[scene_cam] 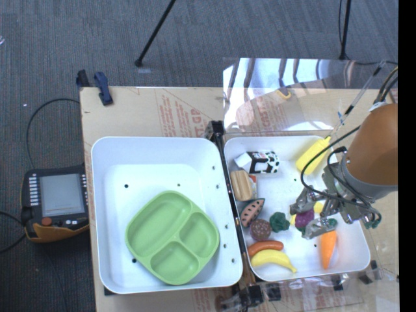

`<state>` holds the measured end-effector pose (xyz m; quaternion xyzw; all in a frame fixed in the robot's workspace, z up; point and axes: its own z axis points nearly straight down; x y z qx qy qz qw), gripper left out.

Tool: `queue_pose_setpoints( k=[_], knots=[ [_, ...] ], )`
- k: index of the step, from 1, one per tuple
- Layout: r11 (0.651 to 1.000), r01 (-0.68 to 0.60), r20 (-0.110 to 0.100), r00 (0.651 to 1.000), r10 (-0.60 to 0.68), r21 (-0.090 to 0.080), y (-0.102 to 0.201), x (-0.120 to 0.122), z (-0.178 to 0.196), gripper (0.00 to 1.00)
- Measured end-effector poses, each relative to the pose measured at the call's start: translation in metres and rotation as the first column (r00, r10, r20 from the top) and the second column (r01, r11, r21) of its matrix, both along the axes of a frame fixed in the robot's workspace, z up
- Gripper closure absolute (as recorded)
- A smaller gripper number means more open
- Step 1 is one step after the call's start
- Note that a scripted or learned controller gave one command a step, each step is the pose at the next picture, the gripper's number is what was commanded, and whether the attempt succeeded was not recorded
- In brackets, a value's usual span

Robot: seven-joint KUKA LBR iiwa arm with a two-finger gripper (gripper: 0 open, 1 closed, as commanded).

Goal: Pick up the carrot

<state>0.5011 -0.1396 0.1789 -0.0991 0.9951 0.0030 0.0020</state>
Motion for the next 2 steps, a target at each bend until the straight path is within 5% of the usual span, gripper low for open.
queue_pose_setpoints(
  k=[1, 2],
  knots=[
    [0.938, -0.345, -0.002, 0.938, 0.345, -0.001, -0.044, 0.025, -0.066, 1.0],
    [0.796, -0.605, 0.004, 0.796, 0.605, -0.003, -0.069, 0.073, -0.083, 1.0]
  ],
)
